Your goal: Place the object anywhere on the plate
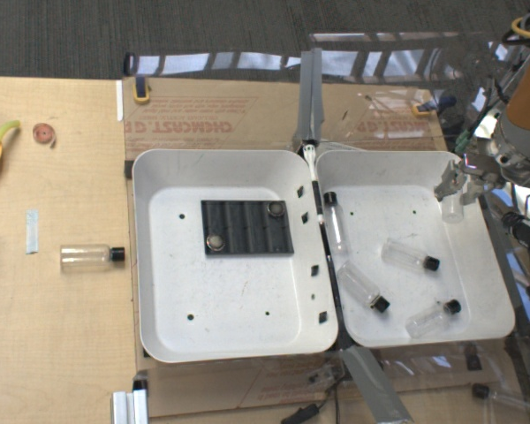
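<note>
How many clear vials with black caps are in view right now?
5, possibly more hidden near the gripper: four in the right bin, at its left wall, middle, lower middle and lower right; one on the bench, outside.

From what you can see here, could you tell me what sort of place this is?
Probably a robotics lab test bench: two white bins sit on cardboard, clear vials lie in the right one, and a dark ridged plate in the left.
</note>
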Robot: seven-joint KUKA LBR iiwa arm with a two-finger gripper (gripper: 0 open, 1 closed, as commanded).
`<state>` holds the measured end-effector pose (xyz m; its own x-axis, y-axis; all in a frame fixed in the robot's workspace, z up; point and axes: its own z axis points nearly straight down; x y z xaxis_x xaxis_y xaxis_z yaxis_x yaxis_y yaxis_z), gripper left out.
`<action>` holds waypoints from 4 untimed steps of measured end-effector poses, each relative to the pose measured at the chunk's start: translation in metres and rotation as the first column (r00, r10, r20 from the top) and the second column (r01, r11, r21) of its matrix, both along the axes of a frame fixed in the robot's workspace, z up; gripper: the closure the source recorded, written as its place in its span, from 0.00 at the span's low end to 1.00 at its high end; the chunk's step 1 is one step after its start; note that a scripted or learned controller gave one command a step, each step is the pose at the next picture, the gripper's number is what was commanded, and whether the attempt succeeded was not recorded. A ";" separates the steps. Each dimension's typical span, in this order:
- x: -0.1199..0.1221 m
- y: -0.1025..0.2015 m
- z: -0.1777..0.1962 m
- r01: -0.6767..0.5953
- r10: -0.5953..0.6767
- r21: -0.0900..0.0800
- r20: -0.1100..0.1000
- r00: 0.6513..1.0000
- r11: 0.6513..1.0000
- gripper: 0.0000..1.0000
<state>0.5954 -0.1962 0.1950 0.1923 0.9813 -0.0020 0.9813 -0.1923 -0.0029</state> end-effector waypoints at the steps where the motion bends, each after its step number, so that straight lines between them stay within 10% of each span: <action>1: 0.064 -0.013 0.117 0.085 -0.085 -0.001 0.002 0.996 0.996 1.00; 3: -0.076 0.041 -0.025 -0.017 0.017 0.002 -0.001 1.000 1.000 1.00; 4: 0.011 0.010 0.021 0.163 -0.163 0.000 0.001 0.987 0.987 1.00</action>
